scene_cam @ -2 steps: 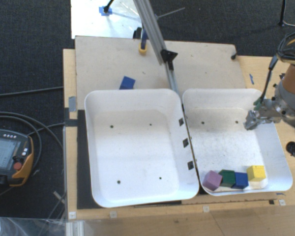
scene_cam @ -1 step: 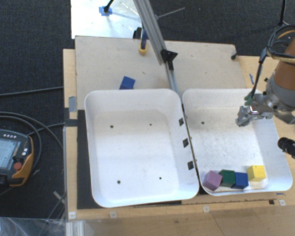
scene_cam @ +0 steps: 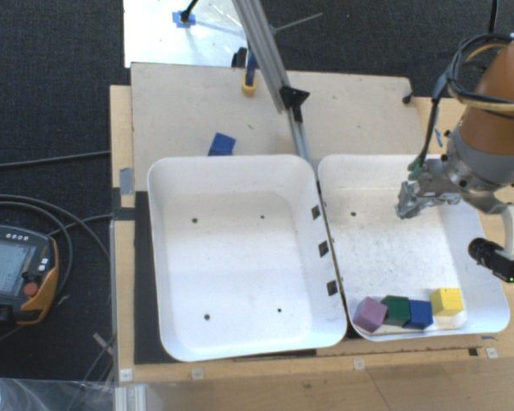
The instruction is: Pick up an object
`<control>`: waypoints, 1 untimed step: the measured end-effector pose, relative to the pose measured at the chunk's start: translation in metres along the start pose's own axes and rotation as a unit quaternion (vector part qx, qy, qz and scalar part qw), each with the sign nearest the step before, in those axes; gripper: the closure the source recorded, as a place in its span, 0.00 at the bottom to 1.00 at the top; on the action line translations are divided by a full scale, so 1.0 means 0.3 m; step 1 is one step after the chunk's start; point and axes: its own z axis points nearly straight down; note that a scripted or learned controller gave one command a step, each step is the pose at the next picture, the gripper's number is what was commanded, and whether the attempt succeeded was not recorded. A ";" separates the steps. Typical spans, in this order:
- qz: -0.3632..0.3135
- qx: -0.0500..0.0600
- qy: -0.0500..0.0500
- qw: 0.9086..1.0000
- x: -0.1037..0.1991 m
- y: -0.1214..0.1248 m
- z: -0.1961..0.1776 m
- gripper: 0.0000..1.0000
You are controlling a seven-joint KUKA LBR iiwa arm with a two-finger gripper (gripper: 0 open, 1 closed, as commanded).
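Over on the right, the grey arm [scene_cam: 488, 135] with its orange band reaches in above the right-hand bin [scene_cam: 385, 255], and its pincer [scene_cam: 411, 202] hangs over the upper part of that bin, near the back wall. Nothing sits between its tips; whether they stand apart or pressed together I cannot tell from this angle (they blur into one dark grey lump).

The blocks lie well apart from the pincer, all huddled along the near rim of the same bin. From left to right: a purple block [scene_cam: 370, 312], tilted against the bin's corner; a green block [scene_cam: 397, 309] just beside it; a blue block [scene_cam: 420, 314] touching the green one; and a yellow block [scene_cam: 446, 301] at the end, close to the blue. They lie below the pincer and a little to its right, with a bare stretch of speckled white floor between them.

The left-hand bin [scene_cam: 240, 255] sits touching its neighbour along a seam marked by small black clips. Behind it, on the pale bench [scene_cam: 343, 118], rests a lone small blue piece [scene_cam: 222, 145]. A grey metal pole [scene_cam: 261, 37] slants across the back of the bench, and a handheld control pendant [scene_cam: 13, 272] with its cables lies off to the left on the dark floor.
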 end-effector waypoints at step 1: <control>0.008 0.004 -0.002 1.000 -0.212 -0.113 0.163 1.00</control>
